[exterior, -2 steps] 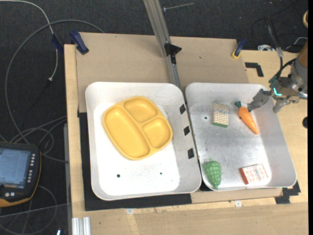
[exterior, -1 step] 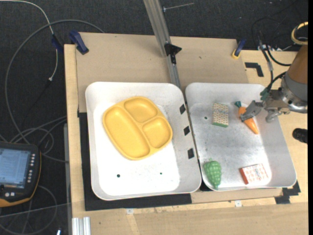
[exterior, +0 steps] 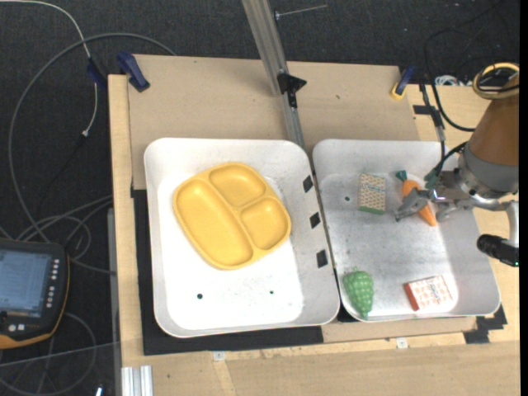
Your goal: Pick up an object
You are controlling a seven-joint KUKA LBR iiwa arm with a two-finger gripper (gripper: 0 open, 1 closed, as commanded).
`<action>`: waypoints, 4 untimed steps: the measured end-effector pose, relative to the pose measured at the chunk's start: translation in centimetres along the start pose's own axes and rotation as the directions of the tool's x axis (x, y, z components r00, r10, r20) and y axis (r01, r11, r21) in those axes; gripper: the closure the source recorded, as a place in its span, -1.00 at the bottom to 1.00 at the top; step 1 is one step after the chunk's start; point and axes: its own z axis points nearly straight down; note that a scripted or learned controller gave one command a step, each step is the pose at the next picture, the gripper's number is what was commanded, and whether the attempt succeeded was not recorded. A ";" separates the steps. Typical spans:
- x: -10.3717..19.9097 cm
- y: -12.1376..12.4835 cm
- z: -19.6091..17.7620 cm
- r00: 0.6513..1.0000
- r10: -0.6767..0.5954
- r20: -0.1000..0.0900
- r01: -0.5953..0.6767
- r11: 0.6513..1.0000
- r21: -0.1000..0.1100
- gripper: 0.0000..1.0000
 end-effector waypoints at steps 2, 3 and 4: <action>0.0 0.1 2.4 1.000 -0.001 0.002 0.001 1.000 -0.008 1.00; -0.6 0.1 -3.8 1.000 0.000 0.006 0.000 1.000 -0.014 1.00; -0.6 0.0 -8.2 1.000 -0.001 0.005 0.001 1.000 -0.014 1.00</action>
